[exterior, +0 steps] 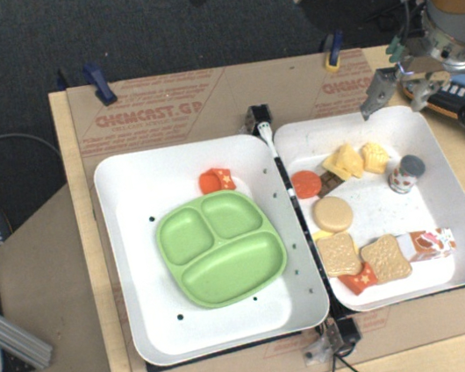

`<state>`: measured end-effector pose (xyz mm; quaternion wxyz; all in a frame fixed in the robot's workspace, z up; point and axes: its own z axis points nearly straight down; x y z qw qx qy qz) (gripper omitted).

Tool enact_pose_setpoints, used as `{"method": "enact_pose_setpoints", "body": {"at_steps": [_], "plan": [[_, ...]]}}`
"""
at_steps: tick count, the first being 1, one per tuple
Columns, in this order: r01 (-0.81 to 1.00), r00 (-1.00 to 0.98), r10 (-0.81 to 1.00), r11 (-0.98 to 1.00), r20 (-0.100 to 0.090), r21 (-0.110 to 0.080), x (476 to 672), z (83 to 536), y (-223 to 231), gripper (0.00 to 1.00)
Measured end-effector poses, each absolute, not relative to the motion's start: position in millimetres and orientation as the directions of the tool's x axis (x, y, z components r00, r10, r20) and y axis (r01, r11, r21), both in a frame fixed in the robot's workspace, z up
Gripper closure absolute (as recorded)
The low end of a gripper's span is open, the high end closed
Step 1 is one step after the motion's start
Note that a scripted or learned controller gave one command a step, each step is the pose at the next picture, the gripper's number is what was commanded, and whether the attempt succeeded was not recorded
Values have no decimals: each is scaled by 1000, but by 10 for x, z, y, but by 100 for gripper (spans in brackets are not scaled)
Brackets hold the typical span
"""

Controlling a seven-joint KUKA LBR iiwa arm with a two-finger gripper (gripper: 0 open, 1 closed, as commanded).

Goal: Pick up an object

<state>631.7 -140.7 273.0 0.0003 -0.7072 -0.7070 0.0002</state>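
Observation:
My gripper (397,96) hangs over the far right corner of the right bin (447,187), open, with nothing between its fingers. Below it in that bin lie two yellow cheese-like pieces (344,163), a small grey-topped can (404,173), a red disc (306,184), a round tan biscuit (334,213), two square crackers (386,257), a red and white packet (432,243) and a small orange piece (360,278). The left bin (131,243) holds a green divided plate (221,247) and an orange-red block (216,180) behind it.
Both bins sit on a cardboard sheet (157,109) clamped with blue clips (99,84) at the far edge. A black bar (283,180) runs between the bins. Bench equipment stands beyond the far right corner, behind the arm.

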Motion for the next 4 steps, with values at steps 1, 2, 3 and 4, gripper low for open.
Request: {"method": "enact_pose_setpoints", "body": {"at_steps": [1, 2, 3, 4], "plan": [[1000, 7, 1000, -7, 5, -20, 5354, 937, -1758, 0], [1000, -2, 1000, 2, 11, -4, 5933, 848, -2211, 0], [1000, -8, 1000, 8, -1, 1, 6626, 854, -1700, 0], [1000, 2, 1000, -2, 11, 1, 5916, 859, -2216, 0]]}}
